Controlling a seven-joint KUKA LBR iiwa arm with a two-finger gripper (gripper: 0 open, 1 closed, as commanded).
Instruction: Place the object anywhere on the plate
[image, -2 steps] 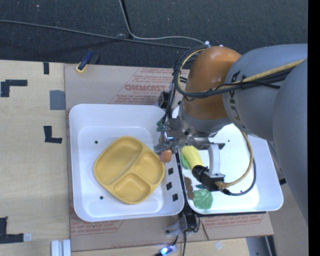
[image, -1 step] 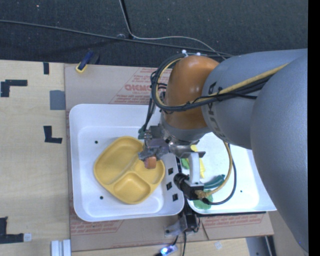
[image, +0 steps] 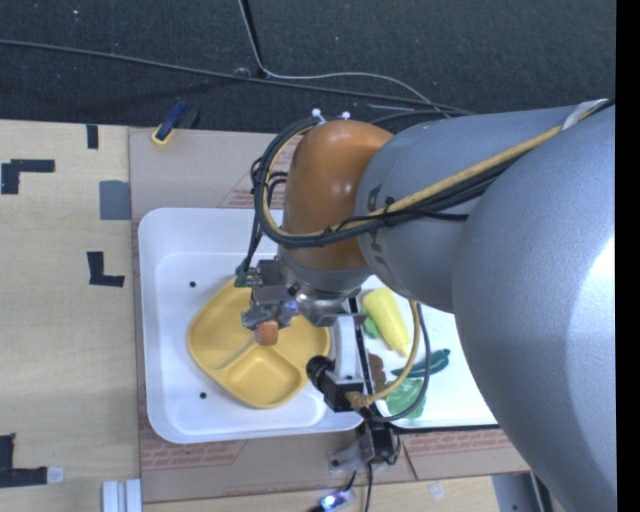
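In the camera view, a yellow plate (image: 222, 338) with raised ridges dividing it into compartments lay in the left white bin (image: 160, 300), and everything else is placed against it. The gripper (image: 266, 318) hung over the plate's middle, hanging from the arm's orange band (image: 325, 190), which stood above the plate's far edge. A small brown block (image: 266, 334) sat right at the gripper's tip, over the middle of the plate where the ridges met. From this slant it appeared to touch the gripper. Whether the claw was pinching the block, spread, or pressed together could not be told, since the wrist hid it from above. Whether the block rested on the plate's surface or hung just over it could not be told either.

Beyond the plate's right rim, in the right white bin (image: 462, 405), a yellow oblong thing (image: 386, 318) lay tilted, near the plate but apart from it. A green thing (image: 408, 398) lay further from the plate, below the yellow one and partly hidden by cables. The grey arm (image: 520, 260) covered the rest of that bin. Well away from the plate, past the far edge of its bin, a small yellow and blue thing (image: 170, 122) lay on the bench.
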